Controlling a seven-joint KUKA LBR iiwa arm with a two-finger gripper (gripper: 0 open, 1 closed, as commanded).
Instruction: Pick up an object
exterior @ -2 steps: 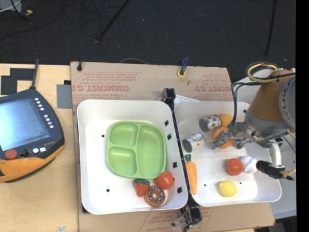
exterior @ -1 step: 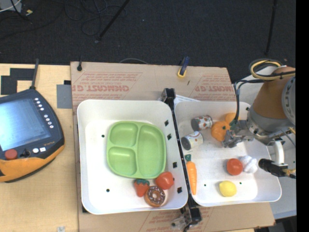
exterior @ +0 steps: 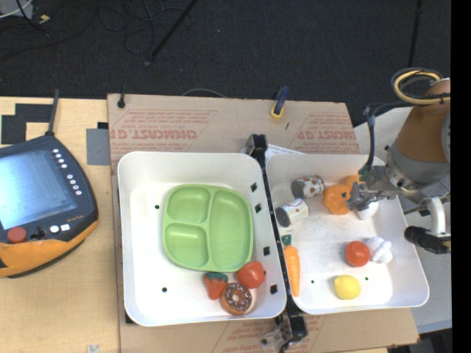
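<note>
Two shallow white bins sit side by side on a sheet of printed cardboard (exterior: pixel 221 127) laid over the pale wooden counter (exterior: pixel 51 293); behind the counter the floor (exterior: pixel 221 35) is dark carpet crossed by loose black cables. The left bin (exterior: pixel 140 182) holds a green divided plate (exterior: pixel 208 226), with a toy strawberry (exterior: pixel 215 284), a red tomato (exterior: pixel 251 273) and a chocolate doughnut (exterior: pixel 238 298) grouped near its front edge. The right bin (exterior: pixel 397 285) holds an orange carrot (exterior: pixel 292 268) along its left wall, a white can (exterior: pixel 292 212), a small spotted cylinder (exterior: pixel 307 187), a second red tomato (exterior: pixel 358 253) touching a white crumpled item (exterior: pixel 380 250), a yellow lemon (exterior: pixel 347 287), and an orange fruit (exterior: pixel 336 198). The grey arm (exterior: pixel 419 153) enters from the right, its orange band above the wrist, and its jaws are lowered just beside the orange fruit; whether they are open or closed cannot be told. A teach pendant (exterior: pixel 40 197) with a lit screen rests at the counter's left end, and a yellow-and-blue clamp (exterior: pixel 279 103) grips the cardboard's far edge.
</note>
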